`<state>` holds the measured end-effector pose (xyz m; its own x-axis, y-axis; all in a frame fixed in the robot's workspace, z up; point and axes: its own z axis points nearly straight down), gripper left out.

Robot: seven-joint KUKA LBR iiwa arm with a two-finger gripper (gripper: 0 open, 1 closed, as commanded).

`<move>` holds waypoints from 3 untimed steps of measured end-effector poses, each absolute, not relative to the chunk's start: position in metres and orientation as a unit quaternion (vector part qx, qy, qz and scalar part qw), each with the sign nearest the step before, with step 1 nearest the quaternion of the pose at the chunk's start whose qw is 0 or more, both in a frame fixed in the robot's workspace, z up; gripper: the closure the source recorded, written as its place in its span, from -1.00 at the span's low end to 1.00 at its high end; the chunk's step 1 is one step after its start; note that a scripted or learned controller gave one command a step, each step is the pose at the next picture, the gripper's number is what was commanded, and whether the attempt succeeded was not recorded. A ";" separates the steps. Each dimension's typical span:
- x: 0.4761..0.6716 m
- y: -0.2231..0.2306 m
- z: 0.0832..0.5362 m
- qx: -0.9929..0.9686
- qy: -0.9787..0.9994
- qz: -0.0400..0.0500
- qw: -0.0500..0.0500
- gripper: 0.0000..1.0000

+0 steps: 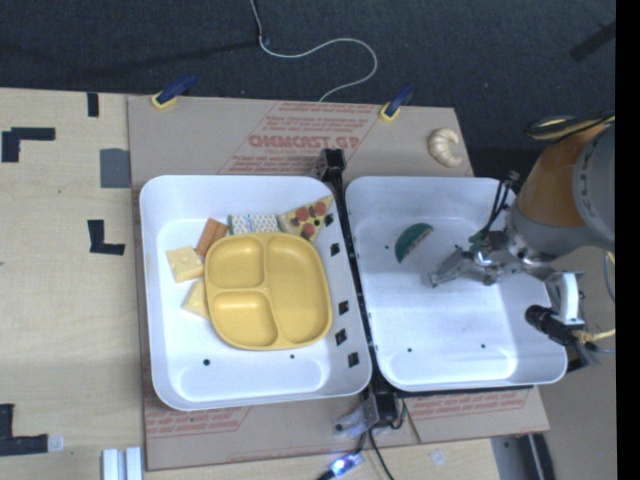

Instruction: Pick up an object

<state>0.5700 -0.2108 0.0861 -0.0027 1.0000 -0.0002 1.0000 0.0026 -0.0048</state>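
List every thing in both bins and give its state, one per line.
yellow divided plate: upright in the left bin, compartments bare
flat pieces: lying beside and partly under the plate
green object: lying apart in the right bin
gripper: low over the right bin, holding nothing visible

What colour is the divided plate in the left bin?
Yellow: the divided plate in the left bin shows clearly in the camera view.
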 end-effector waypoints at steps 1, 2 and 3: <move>0.571 -0.210 0.099 -0.706 -0.708 0.000 0.001 1.00; 0.575 -0.208 0.142 -0.706 -0.708 -0.001 -0.001 1.00; 0.577 -0.218 0.197 -0.706 -0.708 -0.001 -0.002 1.00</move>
